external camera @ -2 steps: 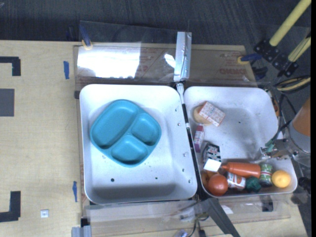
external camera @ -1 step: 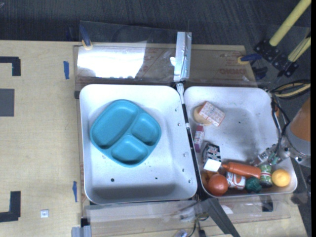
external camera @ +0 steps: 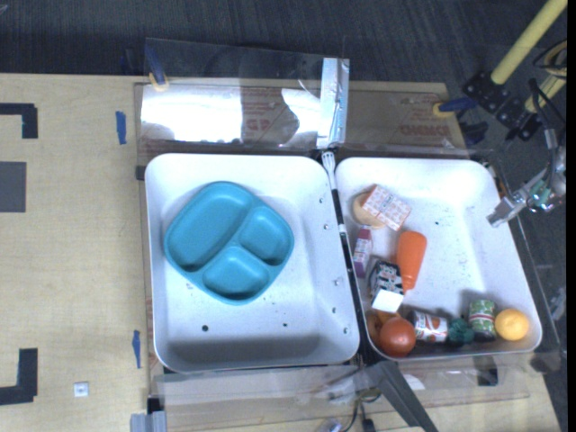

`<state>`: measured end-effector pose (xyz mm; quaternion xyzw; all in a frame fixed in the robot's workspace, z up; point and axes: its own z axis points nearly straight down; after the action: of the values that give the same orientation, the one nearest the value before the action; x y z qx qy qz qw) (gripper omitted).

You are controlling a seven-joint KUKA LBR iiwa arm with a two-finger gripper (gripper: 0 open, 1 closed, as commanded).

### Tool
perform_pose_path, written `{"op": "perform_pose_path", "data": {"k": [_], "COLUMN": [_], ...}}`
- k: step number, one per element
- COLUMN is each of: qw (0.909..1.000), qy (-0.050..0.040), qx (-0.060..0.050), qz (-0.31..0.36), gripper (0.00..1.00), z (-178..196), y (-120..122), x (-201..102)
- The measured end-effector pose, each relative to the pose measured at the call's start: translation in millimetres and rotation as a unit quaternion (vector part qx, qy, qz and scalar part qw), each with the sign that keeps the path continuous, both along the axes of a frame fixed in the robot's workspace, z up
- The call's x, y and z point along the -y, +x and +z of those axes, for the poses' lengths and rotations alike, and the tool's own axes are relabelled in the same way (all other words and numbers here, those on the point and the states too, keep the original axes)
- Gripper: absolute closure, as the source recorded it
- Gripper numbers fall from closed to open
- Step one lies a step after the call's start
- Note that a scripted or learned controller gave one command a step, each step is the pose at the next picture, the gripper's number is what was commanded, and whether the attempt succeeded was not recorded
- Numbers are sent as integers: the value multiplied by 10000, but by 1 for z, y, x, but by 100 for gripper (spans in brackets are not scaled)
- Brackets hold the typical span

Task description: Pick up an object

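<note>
The right bin (external camera: 450, 183) holds a jumble of small objects. A pink-checked box (external camera: 389, 207) lies on a tan round piece at the bin's upper left. Below it are an orange carrot-shaped toy (external camera: 410, 257), a small purple bottle (external camera: 362, 252) and a black-and-white packet (external camera: 385, 277). Along the front wall sit a white block (external camera: 387, 301), a red tomato (external camera: 397, 336), a red-labelled can (external camera: 430, 327), a dark green piece (external camera: 461, 331), a green-banded can (external camera: 481, 316) and a yellow-orange fruit (external camera: 512, 324).
A blue divided plate (external camera: 229, 241) lies in the left bin (external camera: 270, 331). A clear plastic sheet (external camera: 243, 97) stands behind the left bin. A small metal fitting (external camera: 520, 201) pokes over the right bin's right rim. A yellow pole (external camera: 535, 30) crosses the top right corner.
</note>
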<state>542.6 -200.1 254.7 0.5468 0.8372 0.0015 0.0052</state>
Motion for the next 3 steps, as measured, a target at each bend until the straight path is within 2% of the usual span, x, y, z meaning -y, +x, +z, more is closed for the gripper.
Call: {"op": "perform_pose_path", "data": {"k": [1,2,3], "qw": [10000,9980,9981], "qy": [11,24,15], "qx": [-39,-69,-52], "qz": [-6,625,618], "gripper": [0,0,0], "z": [-4,-68,-66], "y": [-2,39,40], "x": [0,-62,-60]}}
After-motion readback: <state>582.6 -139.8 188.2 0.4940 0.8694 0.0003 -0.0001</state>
